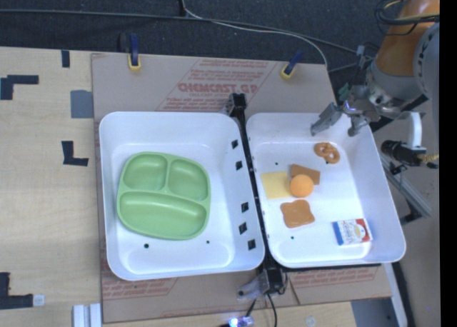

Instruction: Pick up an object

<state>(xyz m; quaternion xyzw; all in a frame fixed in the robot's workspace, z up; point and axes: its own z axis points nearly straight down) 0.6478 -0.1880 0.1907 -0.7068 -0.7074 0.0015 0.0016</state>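
1. Camera view, nearest edge: small blue-and-white carton [352, 232] lies flat in the near right corner of the right shallow white bin [378, 175].
2. Just left of it, toast-brown bread-shaped slice [297, 213] flat on the bin floor, apart from the carton.
3. Left shallow white bin [114, 140] holds a light green plastic divided plate [163, 195], three compartments, sitting flat toward the bin's left side.
4. Mid right bin: round orange ball-like fruit [302, 186] rests touching a second brown slice [305, 174] behind it and a flat pale yellow square cheese-like slice [274, 184] on its left.
5. Farther back: small brown pretzel-shaped piece [327, 152], alone, near the far right wall.
6. Farthest: two-finger gripper [336, 123] hangs over the right bin's far right corner, just beyond the pretzel, not touching it. Fingers spread apart, nothing between them.
7. Grey arm with orange band [407, 40] reaches in from the upper right.
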